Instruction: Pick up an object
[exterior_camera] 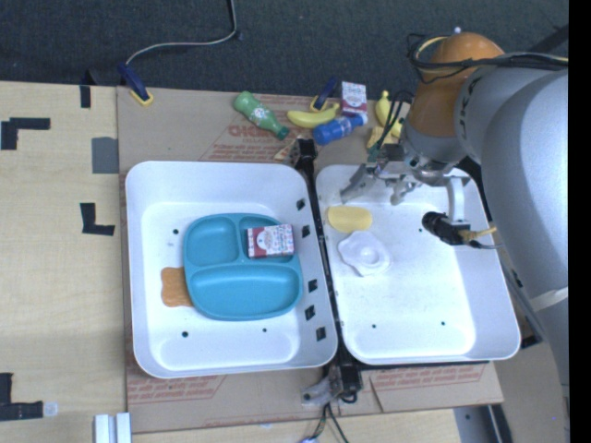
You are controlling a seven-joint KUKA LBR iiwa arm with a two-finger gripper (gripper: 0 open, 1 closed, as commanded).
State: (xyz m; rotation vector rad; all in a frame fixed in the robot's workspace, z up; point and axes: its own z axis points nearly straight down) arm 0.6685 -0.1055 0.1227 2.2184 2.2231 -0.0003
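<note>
In the right half of the frame, the right bin [434, 340] holds two small things near its upper left corner: a pale yellow block [349, 218] lying flat, and just below it a white, crumpled-looking piece [362, 254]. The two sit close together; whether they touch I cannot tell. The gripper [374, 190] hangs over that bin's top edge, just above the yellow block, its two metal fingers splayed apart with nothing between them. The grey arm [517, 137] fills the right side behind it.

The left bin [157, 201] carries a blue divided plate [242, 284] in its middle. A small red-and-white carton [270, 240] lies in the plate's upper right compartment. A flat orange slab [172, 287] rests on the bin floor against the plate's left edge, partly tucked under it.

Along the top of the frame, outside both bins, loose items lie on the cardboard sheet [185, 127]: a green bottle [259, 115], a banana [309, 116], a blue bottle [334, 129] and a little red-and-white box [354, 95].
</note>
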